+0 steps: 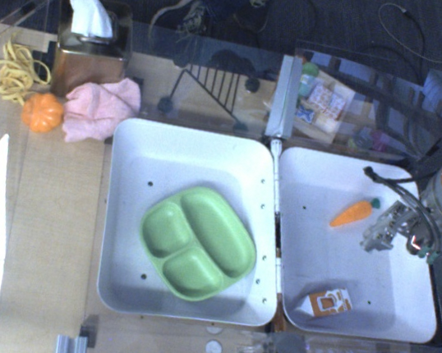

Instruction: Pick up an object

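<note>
Bench carried 2 shallow white bins side by side. Left bin held a green divided plate with 3 compartments, lying roughly at the bin's centre and turned at a slant. Right bin held 2 items: a toy carrot, orange with a green tip, in the far half of the bin, and a small orange-and-white packet near the front wall.

Arm entered from the right, orange band visible at the right edge. Gripper was in the right bin's right half, just to the right of the carrot and pointing left toward it. Carrot lay flat on the bin floor, apart from the gripper; nothing was seen between the fingers. How far apart the fingers stood could not be told, the detail being too small and cluttered with cabling.

Off the bins, on the bench at far left: a tissue box, a pink cloth, a small orange pumpkin and a coil of yellow cord
</note>
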Tool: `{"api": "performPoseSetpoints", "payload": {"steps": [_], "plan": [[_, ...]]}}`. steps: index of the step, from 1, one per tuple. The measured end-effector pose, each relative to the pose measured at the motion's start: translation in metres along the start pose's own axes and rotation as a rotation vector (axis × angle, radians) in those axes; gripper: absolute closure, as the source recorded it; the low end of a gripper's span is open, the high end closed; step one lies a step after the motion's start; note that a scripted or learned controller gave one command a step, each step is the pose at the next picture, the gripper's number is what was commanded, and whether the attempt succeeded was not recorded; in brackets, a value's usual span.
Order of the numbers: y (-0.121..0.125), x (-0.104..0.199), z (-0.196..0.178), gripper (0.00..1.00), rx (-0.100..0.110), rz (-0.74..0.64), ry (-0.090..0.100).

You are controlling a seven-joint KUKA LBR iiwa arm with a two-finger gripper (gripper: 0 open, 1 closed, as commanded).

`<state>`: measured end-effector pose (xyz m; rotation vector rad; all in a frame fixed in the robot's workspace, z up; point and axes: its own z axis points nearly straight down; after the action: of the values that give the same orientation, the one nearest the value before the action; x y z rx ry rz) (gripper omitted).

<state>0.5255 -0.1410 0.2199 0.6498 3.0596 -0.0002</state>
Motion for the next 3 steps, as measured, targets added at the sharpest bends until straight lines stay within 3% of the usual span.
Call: {"api": "performPoseSetpoints", "payload": {"steps": [1,2,3], "plan": [[0.037,0.056,0.131,1.0,-0.002,-0.04,0.002],[-0.052,0.001,0.062,1.0,0.0,-0.307,0.001],[0.011,0.046,0.128,1.0,-0.002,-0.118,0.005]]}}
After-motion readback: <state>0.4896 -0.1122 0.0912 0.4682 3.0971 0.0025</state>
